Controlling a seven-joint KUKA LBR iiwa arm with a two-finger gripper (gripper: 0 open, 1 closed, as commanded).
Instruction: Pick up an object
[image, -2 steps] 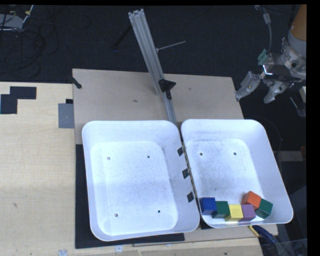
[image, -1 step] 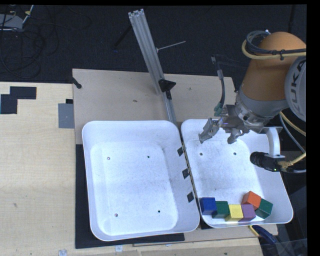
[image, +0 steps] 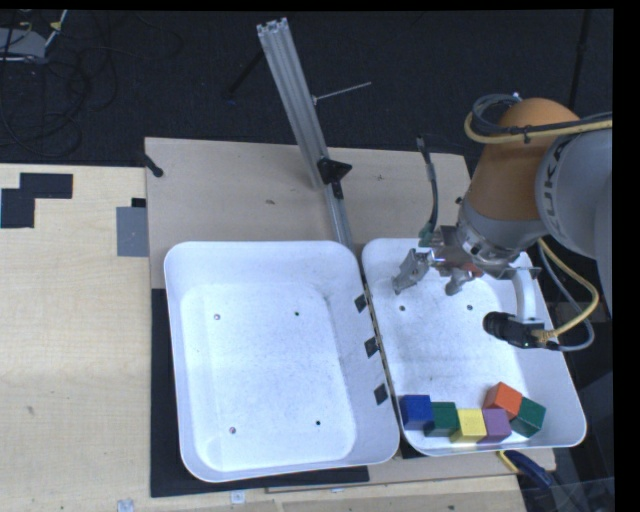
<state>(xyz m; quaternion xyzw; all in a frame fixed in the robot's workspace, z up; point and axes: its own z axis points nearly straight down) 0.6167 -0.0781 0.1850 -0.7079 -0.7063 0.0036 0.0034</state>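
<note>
Basically nothing picked yet: we see the gripper (image: 432, 272) hanging over the right bin's (image: 565, 395) far end, fingers apart and bare; blocks (image: 472, 414) sit clustered at its near edge, untouched.

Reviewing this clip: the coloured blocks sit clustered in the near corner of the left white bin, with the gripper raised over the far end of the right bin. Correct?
Not quite. The camera view shows the coloured blocks clustered in the near corner of the right shallow white bin, not the left white bin. The two-finger gripper is over the right bin's far end, as stated.
</note>
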